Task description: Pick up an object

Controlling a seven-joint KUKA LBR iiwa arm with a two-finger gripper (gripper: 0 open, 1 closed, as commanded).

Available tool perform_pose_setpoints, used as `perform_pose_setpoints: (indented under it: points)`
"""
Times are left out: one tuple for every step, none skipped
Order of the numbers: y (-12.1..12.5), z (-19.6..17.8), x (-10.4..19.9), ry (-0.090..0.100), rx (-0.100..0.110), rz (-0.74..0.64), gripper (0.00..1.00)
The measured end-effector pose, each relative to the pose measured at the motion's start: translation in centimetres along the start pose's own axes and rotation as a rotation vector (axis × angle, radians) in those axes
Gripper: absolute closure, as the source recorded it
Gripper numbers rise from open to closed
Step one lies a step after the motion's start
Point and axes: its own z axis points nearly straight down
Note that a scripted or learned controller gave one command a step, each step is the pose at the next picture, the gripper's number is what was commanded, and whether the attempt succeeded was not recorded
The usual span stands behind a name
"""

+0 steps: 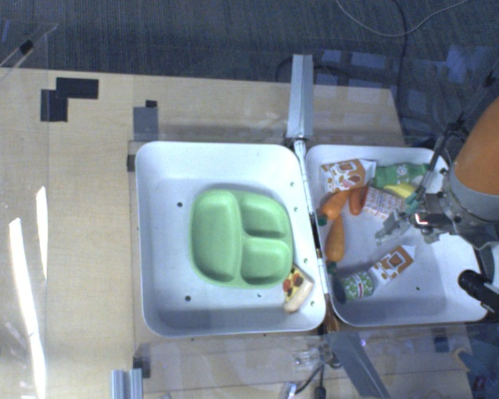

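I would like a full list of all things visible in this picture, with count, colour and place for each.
bins: 2, white, side by side on the bench
tray: 1, green, three compartments, middle of left bin
toy food: 1, yellow and red, lower right corner of left bin
carrots: 2, orange, left side of right bin
cards: 2, white and brown, right bin, one at top, one lower
packet: 1, green, top of right bin
can: 1, green label, bottom left of right bin
arm: 1, grey and orange, right edge
end effector: 1, over right bin

Glossy green plastic tray (pixel 239 238) in smooth white bin (pixel 162 223); pale wood-look bench (pixel 75 223).
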Motion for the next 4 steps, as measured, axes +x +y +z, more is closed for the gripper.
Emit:
perform_pose_setpoints:
  points:
    - [5.8, 6.7, -7.5, 0.000, 0.000, -0.015, 0.00]
    - [9.8, 5.0, -9.6, -0.003, -0.006, -0.170, 0.00]
    - [13.4, 12.0, -9.7, -0.006, -0.016, -0.200, 0.00]
    - [16.7, 9.5, -6.2, 0.000, 0.013, -0.334, 0.00]
